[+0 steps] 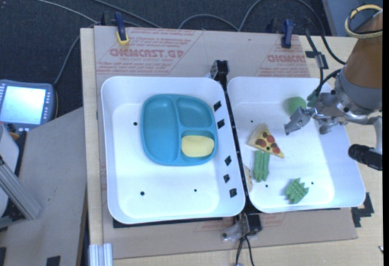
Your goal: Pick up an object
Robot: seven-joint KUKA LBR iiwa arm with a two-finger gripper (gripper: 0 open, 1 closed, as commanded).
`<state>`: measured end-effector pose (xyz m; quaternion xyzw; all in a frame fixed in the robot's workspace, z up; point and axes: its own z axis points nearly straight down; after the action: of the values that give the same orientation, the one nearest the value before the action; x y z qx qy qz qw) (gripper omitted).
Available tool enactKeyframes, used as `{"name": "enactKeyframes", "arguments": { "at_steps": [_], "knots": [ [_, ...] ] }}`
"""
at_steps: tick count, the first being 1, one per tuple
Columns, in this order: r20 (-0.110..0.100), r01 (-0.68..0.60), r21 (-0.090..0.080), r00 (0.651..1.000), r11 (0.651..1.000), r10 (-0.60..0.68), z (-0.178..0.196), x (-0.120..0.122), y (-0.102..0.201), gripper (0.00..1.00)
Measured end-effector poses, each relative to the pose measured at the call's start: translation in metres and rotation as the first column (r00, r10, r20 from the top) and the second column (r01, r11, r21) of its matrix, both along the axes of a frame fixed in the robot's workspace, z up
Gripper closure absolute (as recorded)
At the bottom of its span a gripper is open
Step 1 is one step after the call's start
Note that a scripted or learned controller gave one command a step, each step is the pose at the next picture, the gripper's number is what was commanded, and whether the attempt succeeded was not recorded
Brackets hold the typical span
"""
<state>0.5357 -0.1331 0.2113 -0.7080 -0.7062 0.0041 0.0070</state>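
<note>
Two shallow white bins sat side by side on the surface [91,137], which was covered with brown board printed in red lettering. The left bin [121,198] held a blue divided plate [170,125], and a yellow, rounded food piece [197,146] lay in the plate's lower right compartment.

The right bin [340,180] carried four toys. A pizza slice [265,140] lay near the bin's left side, with a long green vegetable piece [261,166] just below it, their ends close or touching. A smaller, ridged green piece [296,190] rested nearer the bin's front edge, apart from the others. A round green object [296,104] sat toward the back of the bin.

The arm reached in from the right, its orange band [368,64] above the grey wrist. The end effector [296,122] hovered over the right bin, just below and beside the round green object, with the pizza slice a little way to its left. Its fingers seemed to hold nothing between them, though whether they stood apart or together could not be told from this slant.
</note>
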Motion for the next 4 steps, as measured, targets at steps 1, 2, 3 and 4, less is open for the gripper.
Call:
{"name": "enactKeyframes", "arguments": {
  "at_steps": [1,2,3,4],
  "knots": [
    [0.014,-0.003,-0.002,1.0,1.0,0.003,0.007,0.003,0.0,0.0],
    [0.007,-0.002,-0.001,1.0,1.0,0.002,-0.057,0.002,0.0,0.0],
    [0.008,-0.002,-0.001,1.0,1.0,0.002,-0.12,0.0,0.002,0.0],
    [0.012,-0.002,-0.002,1.0,1.0,0.002,-0.126,0.0,0.002,0.0]
  ]
}}
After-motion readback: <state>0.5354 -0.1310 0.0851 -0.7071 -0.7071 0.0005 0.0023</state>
